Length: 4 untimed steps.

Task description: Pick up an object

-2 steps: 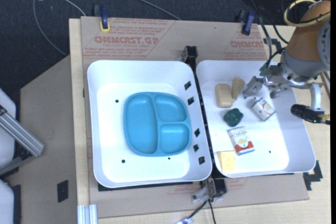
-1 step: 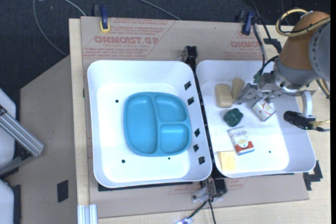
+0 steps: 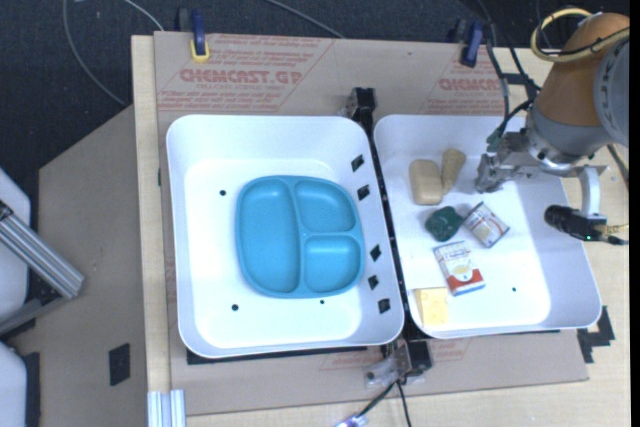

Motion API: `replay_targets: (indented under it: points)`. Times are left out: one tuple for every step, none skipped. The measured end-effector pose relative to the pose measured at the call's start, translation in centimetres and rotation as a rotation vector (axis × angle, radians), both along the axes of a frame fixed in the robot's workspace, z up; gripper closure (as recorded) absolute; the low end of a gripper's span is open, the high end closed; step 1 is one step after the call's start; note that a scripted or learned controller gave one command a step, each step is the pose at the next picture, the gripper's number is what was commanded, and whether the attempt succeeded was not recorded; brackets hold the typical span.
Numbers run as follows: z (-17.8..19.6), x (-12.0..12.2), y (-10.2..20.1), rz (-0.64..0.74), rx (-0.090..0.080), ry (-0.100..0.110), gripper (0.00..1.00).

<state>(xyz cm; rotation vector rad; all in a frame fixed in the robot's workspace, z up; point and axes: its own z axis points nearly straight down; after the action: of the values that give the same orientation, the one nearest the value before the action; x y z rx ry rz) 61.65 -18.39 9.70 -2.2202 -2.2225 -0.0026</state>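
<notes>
Here, gripper above the right bin, jaw state impossible to tell.
Beyond that bin, the board reads "CHEMCAST GP"; the small carton's label is unreadable.

right bin: items crowd left half | right half open | left bin: blue tray fills centre

Small items scattered in right bin

Board behind the left bin: red print on the protective sheet reads "CHEMCAST GP".
Board behind the right bin: more red lettering, partly hidden, too cut off to read.
Small packets' labels: too small to read.
</notes>
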Motion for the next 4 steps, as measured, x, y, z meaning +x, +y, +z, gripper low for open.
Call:
replay_targets:
  points:
    - [6.3,-0.3,0.3,0.000,-0.003,-0.007,1.00]
    - [11.1,-0.6,-0.4,-0.001,-0.004,-0.006,1.00]
    - [17.4,-0.8,-0.9,0.000,-0.004,-0.008,1.00]
    - [17.8,-0.1,3.9,0.005,0.000,-0.002,1.00]
